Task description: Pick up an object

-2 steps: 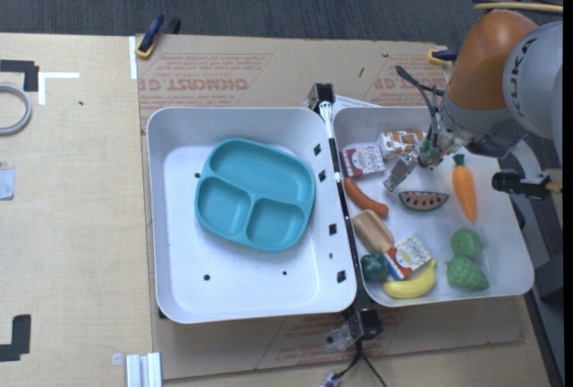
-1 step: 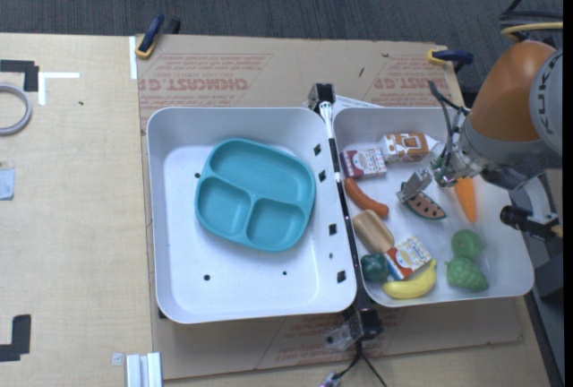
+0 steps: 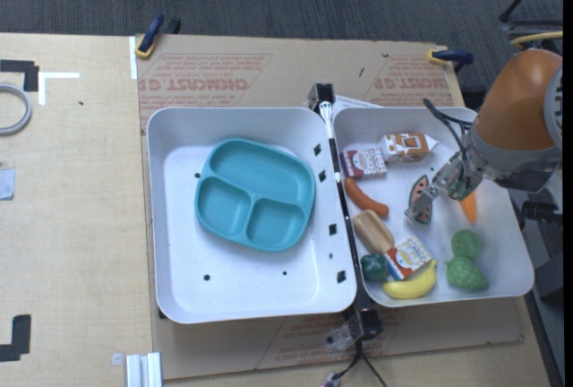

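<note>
My gripper hangs low over the middle of the right bin, below the orange band of the arm. Its tip is right against a watermelon slice; whether the slice is gripped cannot be made out. An orange carrot lies just right of the gripper. Left of it are a red sausage and a tan bun. Two small cartons, one maroon and one brown and white, lie at the bin's far side.
A banana, a snack packet, a dark green piece and two green vegetables crowd the right bin's near side. The left bin holds a teal divided plate. Clamps sit on the cardboard's far corners.
</note>
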Controlling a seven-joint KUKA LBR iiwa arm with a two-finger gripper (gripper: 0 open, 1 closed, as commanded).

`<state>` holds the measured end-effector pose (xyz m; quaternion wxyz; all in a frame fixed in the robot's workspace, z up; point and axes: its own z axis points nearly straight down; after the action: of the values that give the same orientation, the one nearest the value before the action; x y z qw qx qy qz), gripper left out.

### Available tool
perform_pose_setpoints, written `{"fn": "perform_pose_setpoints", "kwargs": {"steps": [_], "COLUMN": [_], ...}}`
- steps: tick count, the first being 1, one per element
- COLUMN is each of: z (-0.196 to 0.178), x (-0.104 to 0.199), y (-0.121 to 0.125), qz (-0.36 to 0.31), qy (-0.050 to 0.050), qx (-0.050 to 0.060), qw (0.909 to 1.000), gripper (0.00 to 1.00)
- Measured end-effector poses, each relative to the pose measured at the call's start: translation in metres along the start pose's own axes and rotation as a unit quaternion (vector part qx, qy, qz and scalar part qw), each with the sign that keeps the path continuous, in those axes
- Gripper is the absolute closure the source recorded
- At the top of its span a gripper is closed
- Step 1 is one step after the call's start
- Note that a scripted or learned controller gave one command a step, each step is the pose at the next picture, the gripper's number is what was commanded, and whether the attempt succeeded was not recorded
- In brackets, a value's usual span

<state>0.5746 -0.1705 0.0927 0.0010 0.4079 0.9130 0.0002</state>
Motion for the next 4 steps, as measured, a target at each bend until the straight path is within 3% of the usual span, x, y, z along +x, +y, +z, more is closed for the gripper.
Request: {"fn": "perform_pose_setpoints", "kwargs": {"steps": [1,2,3,4], "z": [0.000,0.000,0.000,0.000], "x": [0.015,-0.004,0.009,-0.024], "y": [-0.032,0.024,0.005,-0.009], "qz": [-0.269,-0.353,-0.525,-0.540], "qy": [0.000,-0.001,0.000,-0.001], "qx": [0.000,-0.001,-0.001,0.000], "qw": [0.9630,0.9357,0.8511,0.8416], "gripper": [0.00,0.00,0.00,0.00]}}
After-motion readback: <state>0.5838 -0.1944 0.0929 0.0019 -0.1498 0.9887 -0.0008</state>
